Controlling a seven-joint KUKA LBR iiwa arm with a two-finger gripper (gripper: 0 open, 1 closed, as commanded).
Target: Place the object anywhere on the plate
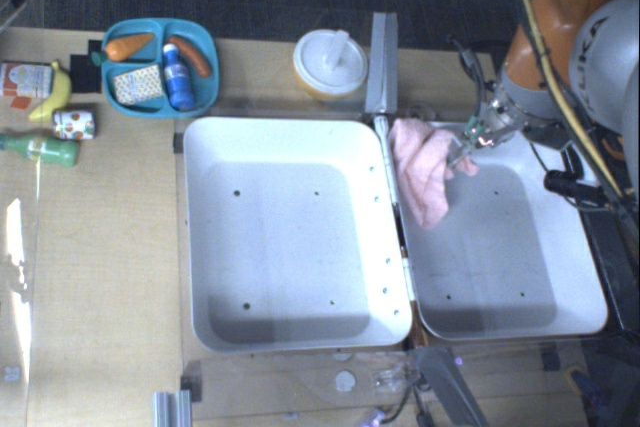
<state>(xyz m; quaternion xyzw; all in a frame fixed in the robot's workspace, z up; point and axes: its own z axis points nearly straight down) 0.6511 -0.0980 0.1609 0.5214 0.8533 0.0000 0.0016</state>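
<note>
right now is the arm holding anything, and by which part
Cannot be told for sure: the end effector sits at the right edge of the crumpled pink cloth in the right white bin, seemingly touching it.

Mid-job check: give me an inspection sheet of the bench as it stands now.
Surface: wooden bench bearing two white bins, left bin and right bin.
Job's things: pink cloth draped in the right bin's upper-left corner against the divider; blue divided plate at the bench's upper left, holding toy food.
Clutter: white lidded cup, banana, small can, green bottle, carton.
End effector: at the cloth's right edge; grip unclear.
Cables: yellow cable along the arm.
Surroundings: dark floor beyond the bench.
</note>
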